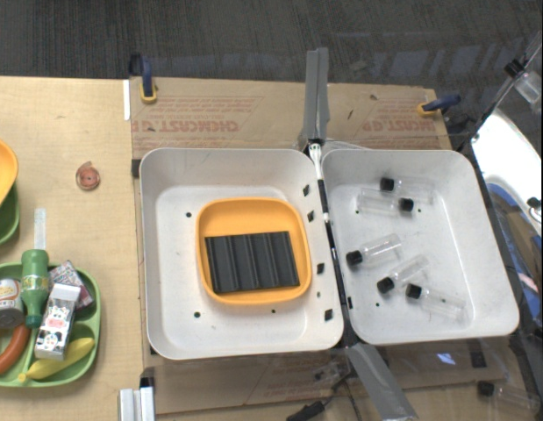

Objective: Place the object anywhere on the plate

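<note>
Two white bins are seen side by side on cardboard [201, 117]. An orange plate [251, 210] is set in the middle of the left bin [166, 235], and a dark ribbed pad [256, 262] is laid flat on it. Five clear vials with black caps are scattered in the right bin [482, 235], all lying on their sides: two near the far wall [381, 203], one mid-floor [381, 249], and two close together toward the near wall [439, 303]. No vial is found on the plate; all are kept apart from it by the bin walls. How far the pincer is opened, or whether anything is held, cannot be told. A green tray [82, 353] of toy food is seen on the wooden table at left.
</note>
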Tool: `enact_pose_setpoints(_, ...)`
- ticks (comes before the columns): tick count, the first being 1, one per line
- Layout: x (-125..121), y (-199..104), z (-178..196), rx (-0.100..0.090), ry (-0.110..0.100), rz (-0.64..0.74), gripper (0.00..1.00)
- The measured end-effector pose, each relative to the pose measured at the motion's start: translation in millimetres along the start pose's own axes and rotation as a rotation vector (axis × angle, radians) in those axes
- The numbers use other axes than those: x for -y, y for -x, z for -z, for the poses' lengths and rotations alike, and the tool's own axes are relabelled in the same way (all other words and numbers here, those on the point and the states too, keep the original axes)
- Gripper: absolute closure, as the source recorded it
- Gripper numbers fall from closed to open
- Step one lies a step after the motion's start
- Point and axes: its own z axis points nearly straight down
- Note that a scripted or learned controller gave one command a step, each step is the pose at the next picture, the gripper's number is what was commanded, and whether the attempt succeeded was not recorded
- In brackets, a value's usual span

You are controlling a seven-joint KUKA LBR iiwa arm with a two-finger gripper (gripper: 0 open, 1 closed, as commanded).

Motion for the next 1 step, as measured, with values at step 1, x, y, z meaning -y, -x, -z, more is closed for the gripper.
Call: enact_pose_setpoints(1,2.7,4.0,-0.4,0.0,0.001,0.358,1.0)
